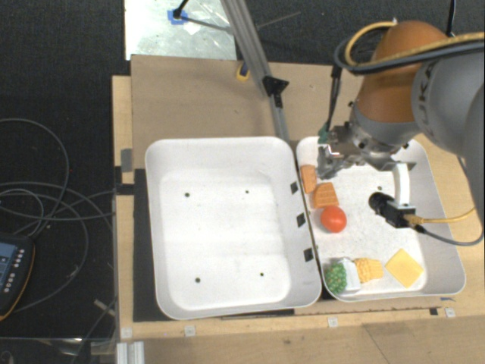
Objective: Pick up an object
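Note:
The right bin (447,268) holds several toy foods. An orange carrot-like piece (308,178) lies by its left wall, with an orange waffle-like square (326,196) and a red tomato (333,219) just below it. Along the front lie a green pea piece (335,278), a yellow corn cob (369,269) and a yellow cheese wedge (405,268). My gripper (327,165) hangs over the bin's back left part, right beside the carrot piece and just above the waffle square. Nothing shows between its fingers.
The left bin (163,279) sits beside the right one, sharing a middle wall with black clips (300,219). A grey pole (254,48) slants across the back. A black connector with a yellow cable (390,209) hangs over the right bin's middle.

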You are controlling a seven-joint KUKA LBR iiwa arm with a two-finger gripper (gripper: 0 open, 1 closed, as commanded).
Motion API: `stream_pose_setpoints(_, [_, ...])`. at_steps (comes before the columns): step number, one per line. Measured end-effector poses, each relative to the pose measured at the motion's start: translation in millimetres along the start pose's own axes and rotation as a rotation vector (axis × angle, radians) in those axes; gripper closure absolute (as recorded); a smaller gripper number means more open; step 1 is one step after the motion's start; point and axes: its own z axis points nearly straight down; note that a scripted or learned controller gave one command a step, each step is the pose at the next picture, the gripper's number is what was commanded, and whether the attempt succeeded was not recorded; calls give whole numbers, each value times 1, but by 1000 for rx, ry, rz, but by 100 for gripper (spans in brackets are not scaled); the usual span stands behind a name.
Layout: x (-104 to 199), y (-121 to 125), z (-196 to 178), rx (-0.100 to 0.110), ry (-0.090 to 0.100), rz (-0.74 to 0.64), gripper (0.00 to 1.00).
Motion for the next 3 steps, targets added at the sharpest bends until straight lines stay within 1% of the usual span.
stream_pose_setpoints(1, [56, -19, -6, 1, 1, -1, 100])
stream_pose_setpoints(2, [100, -26, -7, 1, 0, 0, 100])
stream_pose_setpoints(3, [97, -25, -7, 1, -1, 6, 0])
